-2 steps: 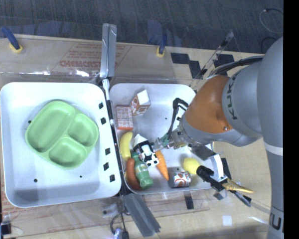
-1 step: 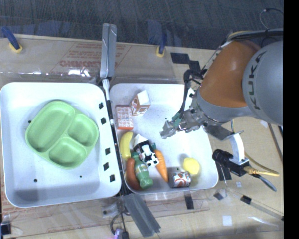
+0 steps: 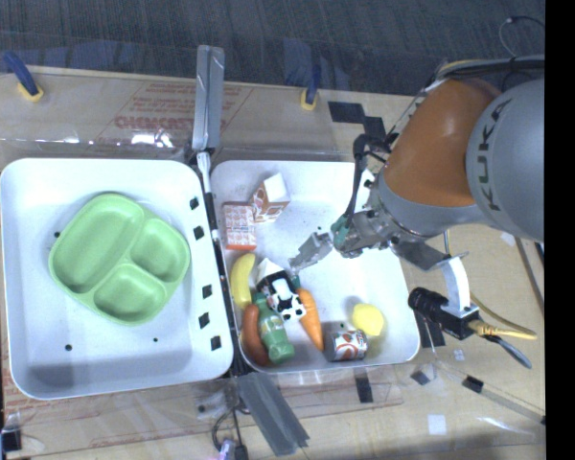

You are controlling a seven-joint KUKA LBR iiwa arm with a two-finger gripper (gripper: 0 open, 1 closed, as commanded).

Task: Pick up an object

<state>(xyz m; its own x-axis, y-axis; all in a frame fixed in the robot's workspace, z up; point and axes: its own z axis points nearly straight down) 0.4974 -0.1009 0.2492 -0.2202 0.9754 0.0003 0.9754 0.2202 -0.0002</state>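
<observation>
The tool is seen above the right bin; its opening cannot be told, and the sausage is partly hidden.

Green plate; yellow banana and lemon; orange carrot; toy cow (black-and-white patches).

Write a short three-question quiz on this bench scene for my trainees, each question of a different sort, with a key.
1. True or false: the green sectioned plastic plate lies in the left white bin.
2. Which lies nearest the yellow lemon? A) yellow banana B) small red-and-white can C) small carton
3. Fill in: the orange carrot lies in the ____ bin.

Key: 1 true; 2 B; 3 right.
</observation>
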